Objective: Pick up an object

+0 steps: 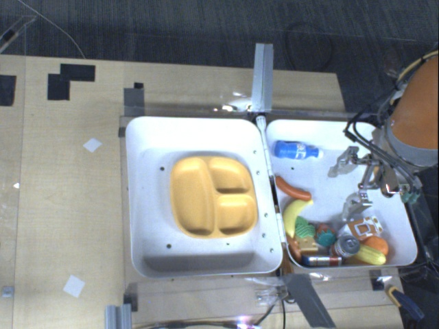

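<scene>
The right bin [322, 137] holds several small objects. A blue bottle [296, 150] lies near its back left. A red sausage [293, 187] and a yellow banana [295, 214] lie along the left wall. Heaped at the front are a green toy [305, 230], a teal ball [325, 238], a silver can [347, 246], a small white carton [364, 225], an orange piece [376, 244] and a yellow piece [370, 255]. My gripper [350, 181] hangs over the bin's right middle, open, with bare bin floor between its fingers [343, 162]. It sits just above the heap.
The left bin [147, 184] holds a yellow divided tray [211, 196]. A grey metal post [263, 81] stands behind the wall between the bins. A dark marker [321, 259] lies against the right bin's front wall. Black cables [363, 125] loop off the wrist.
</scene>
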Controlling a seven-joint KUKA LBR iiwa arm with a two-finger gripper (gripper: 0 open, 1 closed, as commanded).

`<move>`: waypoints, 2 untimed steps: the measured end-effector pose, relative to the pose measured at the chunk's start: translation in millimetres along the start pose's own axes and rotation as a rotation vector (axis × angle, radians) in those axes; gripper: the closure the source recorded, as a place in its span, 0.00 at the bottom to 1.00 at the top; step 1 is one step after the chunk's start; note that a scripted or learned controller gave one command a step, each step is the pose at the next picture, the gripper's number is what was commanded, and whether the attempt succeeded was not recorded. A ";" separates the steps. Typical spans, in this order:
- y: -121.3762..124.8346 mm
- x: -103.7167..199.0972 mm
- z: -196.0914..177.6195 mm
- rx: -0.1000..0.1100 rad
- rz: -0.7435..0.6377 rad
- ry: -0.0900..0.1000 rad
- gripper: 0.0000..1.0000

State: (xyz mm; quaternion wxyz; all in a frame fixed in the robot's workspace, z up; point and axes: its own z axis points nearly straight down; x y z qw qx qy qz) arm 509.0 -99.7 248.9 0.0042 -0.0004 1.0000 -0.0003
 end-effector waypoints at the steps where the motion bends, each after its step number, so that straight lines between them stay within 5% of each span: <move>1: -66.3 9.2 142.6 0.001 0.421 0.007 0.00; 2: -104.6 -113.2 144.6 0.001 0.649 -0.002 0.00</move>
